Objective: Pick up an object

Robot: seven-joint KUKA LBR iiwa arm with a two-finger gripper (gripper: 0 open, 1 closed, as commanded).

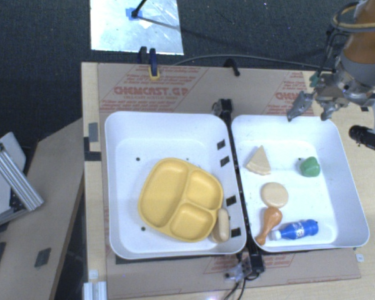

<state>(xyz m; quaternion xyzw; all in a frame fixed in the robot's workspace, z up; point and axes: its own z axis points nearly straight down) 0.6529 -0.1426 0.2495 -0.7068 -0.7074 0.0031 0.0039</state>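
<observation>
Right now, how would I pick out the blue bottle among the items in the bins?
Look in the right-hand white bin, along its near edge. The blue bottle lies on its side there, its white cap touching the tan drumstick-shaped toy. It is the only blue thing; its neighbours are tan, cream or green.

The floor (pixel 37 36) is dark, like a carpet. A shiny silver sheet (pixel 136 17) lies flat on it at the top. The bench (pixel 90 105) is light wood, with a brown board (pixel 169 86) with red letters on it.
</observation>
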